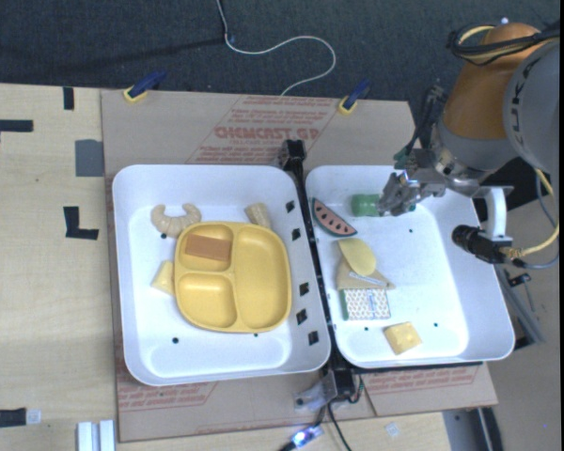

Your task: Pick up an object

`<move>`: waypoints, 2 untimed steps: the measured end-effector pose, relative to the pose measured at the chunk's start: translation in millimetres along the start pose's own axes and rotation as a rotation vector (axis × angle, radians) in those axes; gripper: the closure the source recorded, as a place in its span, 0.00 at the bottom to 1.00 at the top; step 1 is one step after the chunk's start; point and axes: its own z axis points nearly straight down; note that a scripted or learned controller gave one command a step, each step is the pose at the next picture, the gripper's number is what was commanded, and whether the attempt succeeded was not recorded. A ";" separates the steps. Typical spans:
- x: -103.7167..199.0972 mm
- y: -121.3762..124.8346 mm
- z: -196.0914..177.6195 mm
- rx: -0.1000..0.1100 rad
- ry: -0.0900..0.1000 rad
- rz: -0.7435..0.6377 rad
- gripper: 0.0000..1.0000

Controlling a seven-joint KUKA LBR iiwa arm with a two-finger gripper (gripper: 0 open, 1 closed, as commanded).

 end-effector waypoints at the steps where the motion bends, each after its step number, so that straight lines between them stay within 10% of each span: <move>1: 0.7 0.4 -13.2 0.004 0.001 0.000 1.00; 2: 46.6 -16.4 -21.7 0.005 0.002 -0.004 1.00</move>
